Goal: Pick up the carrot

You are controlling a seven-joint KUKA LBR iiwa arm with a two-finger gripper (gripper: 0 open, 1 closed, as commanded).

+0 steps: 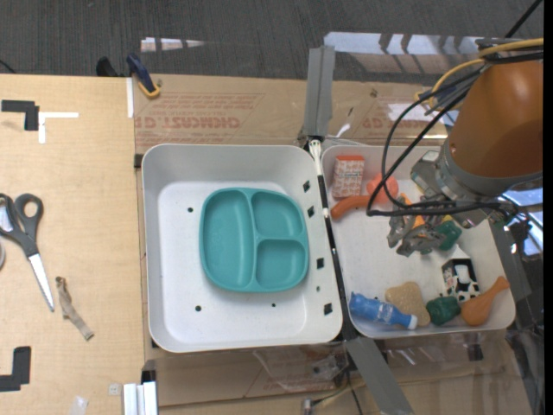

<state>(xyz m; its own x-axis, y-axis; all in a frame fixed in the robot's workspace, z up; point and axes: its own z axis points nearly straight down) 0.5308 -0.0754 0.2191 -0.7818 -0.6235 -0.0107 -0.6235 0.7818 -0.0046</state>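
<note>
My gripper hangs low in the middle of the right bin, under the grey and orange arm. A small orange patch shows right at the gripper, with a green piece beside it. This may be the carrot, but the gripper and cables hide most of it. An orange-red elongated piece lies by the bin's left wall, left of the gripper and apart from it. Another orange piece sits just behind it, crossed by a black cable.
The right bin also holds a red-and-white carton, a blue bottle, a tan bread slice, a dark green piece, a black-and-white box and a drumstick. A teal divided plate lies in the left bin. Scissors rest on the bench.
</note>
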